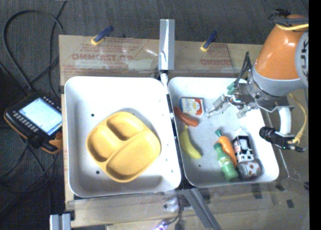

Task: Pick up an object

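Note:
My gripper [220, 104] hangs over the upper middle of the right bin [210, 86], fingers apart with nothing between them. Just left of it lies a small orange and white carton [191, 105], with a red sausage [187, 119] under that. A yellow banana [190, 143] lies along the bin's left side. Lower right of the gripper sit an orange carrot [226, 146], a green bottle [227, 165], a black and white box [243, 146] and a reddish can [250, 169], packed close together.
The left bin [80, 98] holds a yellow divided plate [124, 145]. A metal post [166, 43] stands at the back between the bins. A pendant with a lit screen [36, 119] and cables lie on the floor at left.

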`<state>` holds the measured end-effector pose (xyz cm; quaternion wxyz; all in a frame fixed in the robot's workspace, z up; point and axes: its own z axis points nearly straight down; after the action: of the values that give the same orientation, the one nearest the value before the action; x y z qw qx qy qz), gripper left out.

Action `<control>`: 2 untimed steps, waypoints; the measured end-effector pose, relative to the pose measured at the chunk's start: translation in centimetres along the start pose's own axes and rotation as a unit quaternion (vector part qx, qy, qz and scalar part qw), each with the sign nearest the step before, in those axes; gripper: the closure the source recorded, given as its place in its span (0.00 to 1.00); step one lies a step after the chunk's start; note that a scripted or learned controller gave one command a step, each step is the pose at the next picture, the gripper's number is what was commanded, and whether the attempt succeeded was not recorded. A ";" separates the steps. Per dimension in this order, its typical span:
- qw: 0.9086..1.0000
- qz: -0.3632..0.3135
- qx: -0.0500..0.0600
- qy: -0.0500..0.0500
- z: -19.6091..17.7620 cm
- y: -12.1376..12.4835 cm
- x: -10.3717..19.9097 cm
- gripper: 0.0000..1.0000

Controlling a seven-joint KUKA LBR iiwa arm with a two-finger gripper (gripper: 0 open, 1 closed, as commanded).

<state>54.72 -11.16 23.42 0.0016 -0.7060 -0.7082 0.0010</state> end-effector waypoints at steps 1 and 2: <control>1.000 -0.024 -0.001 -0.001 -8.0 1.6 -2.8 0.00; 0.999 -0.047 0.000 -0.001 0.0 -1.9 -5.6 0.00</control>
<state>52.80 -16.80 23.37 0.0009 -0.6718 -0.7407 0.0009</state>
